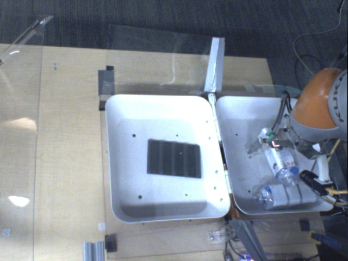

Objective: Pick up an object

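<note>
Reaching in from the right, the KUKA arm [321, 99] hangs over the right bin [234, 145], its orange band and grey wrist covering the bin's far right corner, and the gripper [272, 141] sits low over the clutter there; whether it is open or closed cannot be told from this view, and nothing can be seen caught in it. The things to pick lie in that bin's right half: a clear plastic bottle [281, 165] with a blue cap end lies just below the gripper, slanting down toward the near wall, and a second clear bottle [283, 196] lies across the near right corner, close against the wall, the two bottles touching or nearly so. The left bin [122, 145] holds only a dark ribbed rectangular pad [174, 158], lying flat in its middle and well apart from the arm. The step in hand looks like the descent and closing on the nearer bottle. To do it well, the grip probably ought to close across the bottle's narrow width at its middle rather than along its length, since a smooth round clear body is likely to roll or squirt out of a glancing pinch; a straight lift would then avoid dragging it against the second bottle or the bin wall
</note>
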### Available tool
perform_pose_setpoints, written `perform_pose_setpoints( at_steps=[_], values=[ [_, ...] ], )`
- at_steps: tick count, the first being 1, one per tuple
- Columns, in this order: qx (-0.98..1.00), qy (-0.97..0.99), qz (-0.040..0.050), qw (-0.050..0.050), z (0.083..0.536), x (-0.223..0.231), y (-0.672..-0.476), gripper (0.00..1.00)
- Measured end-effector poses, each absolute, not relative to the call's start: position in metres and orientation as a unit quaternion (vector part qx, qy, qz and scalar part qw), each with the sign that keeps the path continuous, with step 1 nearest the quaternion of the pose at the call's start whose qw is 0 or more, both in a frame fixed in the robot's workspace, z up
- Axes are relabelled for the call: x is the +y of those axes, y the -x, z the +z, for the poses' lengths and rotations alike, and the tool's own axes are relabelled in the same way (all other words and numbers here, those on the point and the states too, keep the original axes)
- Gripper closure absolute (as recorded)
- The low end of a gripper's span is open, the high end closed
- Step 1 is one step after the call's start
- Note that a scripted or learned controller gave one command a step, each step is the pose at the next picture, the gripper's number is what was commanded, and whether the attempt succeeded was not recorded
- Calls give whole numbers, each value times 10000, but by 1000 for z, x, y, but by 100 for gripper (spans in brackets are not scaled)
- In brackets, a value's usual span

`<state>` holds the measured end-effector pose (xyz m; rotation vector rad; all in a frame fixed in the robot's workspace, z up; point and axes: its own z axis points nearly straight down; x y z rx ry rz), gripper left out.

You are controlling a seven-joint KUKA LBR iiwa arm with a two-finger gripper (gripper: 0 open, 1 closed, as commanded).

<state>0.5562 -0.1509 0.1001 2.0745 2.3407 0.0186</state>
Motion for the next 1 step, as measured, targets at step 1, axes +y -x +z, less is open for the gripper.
perform_pose_setpoints(
  at_steps=[1],
  values=[
    [7649, -6441, 24, 24, 186, -77, -622, 100]
  ],
)
